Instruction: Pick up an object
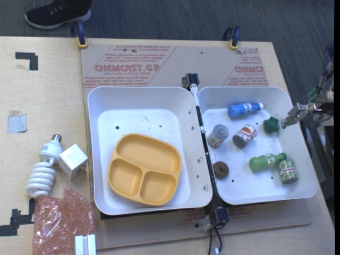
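**Hand waits at the right bin's rim, nothing picked yet**

The robot's hand (289, 120) sits at the far right edge of the right shallow white plastic bin (249, 195), partly cropped and small; whether it is open or closed cannot be told, and nothing is seen gripped by it. It is near the small dark green block (271, 125), which lies close to the bin's right wall and is probably the easiest reach from that side.

The candidates for picking all lie loose in this right bin, well spread, which should leave room to come down around one. A blue plastic bottle with a white cap (244, 109) lies on its side near the back. A grey cylindrical can (218, 135) and a red-and-white labelled can (245, 136) sit near the middle, just beside each other. A small brown disc (221, 169) rests toward the front left. A green plastic bottle (266, 162) lies tilted, touching or nearly touching a green labelled can (287, 171), so those two look harder to separate.

The left white bin (101, 142) carries a yellow divided plastic tray (144, 169), likely the drop spot. On the tabletop (48, 100) to the left, outside the bins, lie a white spiral light bulb (43, 170), a white cube (73, 161) and a crumpled pink plastic bag (61, 222).
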Robot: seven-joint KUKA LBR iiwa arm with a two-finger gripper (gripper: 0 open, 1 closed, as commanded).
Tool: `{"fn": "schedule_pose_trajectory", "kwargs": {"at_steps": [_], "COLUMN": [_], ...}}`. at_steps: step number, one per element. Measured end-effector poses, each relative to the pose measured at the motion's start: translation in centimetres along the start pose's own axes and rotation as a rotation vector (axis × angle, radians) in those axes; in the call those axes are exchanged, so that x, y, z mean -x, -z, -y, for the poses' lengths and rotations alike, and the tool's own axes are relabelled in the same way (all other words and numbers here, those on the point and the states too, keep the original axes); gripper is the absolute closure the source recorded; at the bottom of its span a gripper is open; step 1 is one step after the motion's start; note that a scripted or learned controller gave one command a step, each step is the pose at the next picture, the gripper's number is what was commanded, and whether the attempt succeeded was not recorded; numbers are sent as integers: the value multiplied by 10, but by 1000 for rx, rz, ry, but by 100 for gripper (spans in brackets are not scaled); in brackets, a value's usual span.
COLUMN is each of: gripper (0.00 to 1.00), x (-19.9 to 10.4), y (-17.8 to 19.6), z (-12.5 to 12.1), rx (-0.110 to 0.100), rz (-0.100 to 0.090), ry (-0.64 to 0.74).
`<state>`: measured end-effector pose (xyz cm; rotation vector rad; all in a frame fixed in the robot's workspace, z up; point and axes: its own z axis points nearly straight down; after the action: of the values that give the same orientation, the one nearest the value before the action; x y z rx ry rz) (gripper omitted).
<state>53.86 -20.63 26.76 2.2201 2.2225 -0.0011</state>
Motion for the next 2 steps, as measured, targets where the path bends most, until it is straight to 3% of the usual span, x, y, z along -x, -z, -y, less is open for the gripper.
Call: {"fn": "schedule_pose_trajectory", "kwargs": {"at_steps": [1,2], "gripper": [0,100], "x": [12,14], "y": [-171,-160], "z": [-14,-15], "rx": [-5,1], "rz": [-9,-2], "ry": [1,-1]}}
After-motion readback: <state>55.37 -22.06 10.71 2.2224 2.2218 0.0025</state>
